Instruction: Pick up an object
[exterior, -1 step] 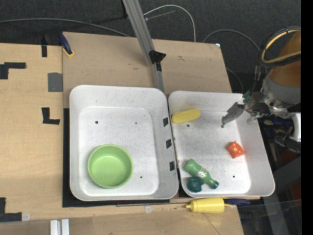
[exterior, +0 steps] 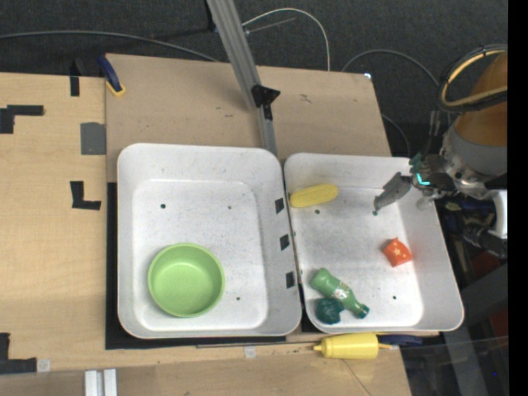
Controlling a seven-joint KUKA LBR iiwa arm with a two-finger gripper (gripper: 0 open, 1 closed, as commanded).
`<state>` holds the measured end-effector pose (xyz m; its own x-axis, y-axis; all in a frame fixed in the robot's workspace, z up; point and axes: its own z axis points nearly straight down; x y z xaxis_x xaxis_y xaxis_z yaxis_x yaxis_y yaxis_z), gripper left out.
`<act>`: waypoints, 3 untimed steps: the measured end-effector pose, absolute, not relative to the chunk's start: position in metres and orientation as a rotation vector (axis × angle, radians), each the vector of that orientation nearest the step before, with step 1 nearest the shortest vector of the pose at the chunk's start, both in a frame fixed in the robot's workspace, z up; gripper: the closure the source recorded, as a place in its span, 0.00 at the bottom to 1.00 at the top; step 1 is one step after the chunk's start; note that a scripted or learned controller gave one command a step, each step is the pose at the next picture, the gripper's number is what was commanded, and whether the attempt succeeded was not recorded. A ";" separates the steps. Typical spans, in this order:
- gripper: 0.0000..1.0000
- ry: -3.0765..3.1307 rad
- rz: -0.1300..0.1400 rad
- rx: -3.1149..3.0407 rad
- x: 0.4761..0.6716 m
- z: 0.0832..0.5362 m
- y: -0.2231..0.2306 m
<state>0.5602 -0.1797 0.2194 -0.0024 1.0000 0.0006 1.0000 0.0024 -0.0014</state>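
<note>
The right bin (exterior: 429, 304) holds several objects. A yellow oblong piece (exterior: 313, 195) lies near its upper left corner. A small orange-red block (exterior: 397, 252) sits toward the right wall. A green bottle (exterior: 339, 290) lies on its side near the front, touching a dark teal lump (exterior: 328, 309). My gripper (exterior: 394, 192) hangs over the bin's upper right part, above the floor. It is well to the right of the yellow piece and up-left of the orange block, with nothing seen in it.
The left bin (exterior: 132, 221) holds a green bowl (exterior: 186, 279) in its front left part. A yellow squeeze bottle (exterior: 350, 346) lies on the bench just outside the right bin's front rim. A grey pole (exterior: 239, 48) slants down to the seam between the bins.
</note>
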 end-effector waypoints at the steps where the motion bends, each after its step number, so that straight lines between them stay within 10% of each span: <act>1: 0.00 -2.219 0.008 -2.215 0.561 0.155 -0.177; 3: 0.00 -2.223 0.003 -2.220 0.562 0.089 -0.175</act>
